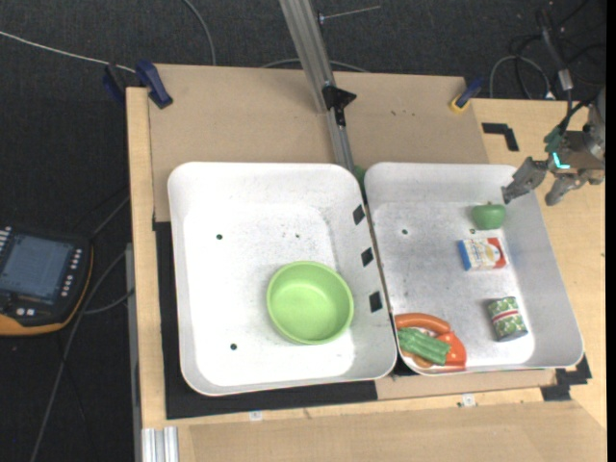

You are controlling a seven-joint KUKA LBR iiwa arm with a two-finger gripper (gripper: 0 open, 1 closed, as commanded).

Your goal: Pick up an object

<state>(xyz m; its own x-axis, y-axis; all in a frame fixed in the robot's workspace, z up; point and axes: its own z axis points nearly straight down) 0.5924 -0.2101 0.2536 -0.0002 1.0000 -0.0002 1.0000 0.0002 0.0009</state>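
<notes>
Camera view, looking down at a slant. The two-finger grey gripper [541, 183] sits at the far right, over the back right rim of the right-hand shallow white bin [539, 258]; its two fingers are spread apart with nothing between them, released.

Just beside the nearer fingertip, toward the bin's middle, lies a small round green object [488, 215], close to the finger but whether touching cannot be told. A little further from the gripper, toward the front of the bin, is a small white carton with red and blue print [480, 253]. Further again, a short green-labelled can [506, 318] lies on its side. In the front left corner of that bin, well apart from the gripper, a bunch of orange and green toy vegetables [431, 341].

Well apart from the gripper, across the divide, the left-hand white bin [212, 258] holds a light green plastic bowl [309, 302], upright
</notes>
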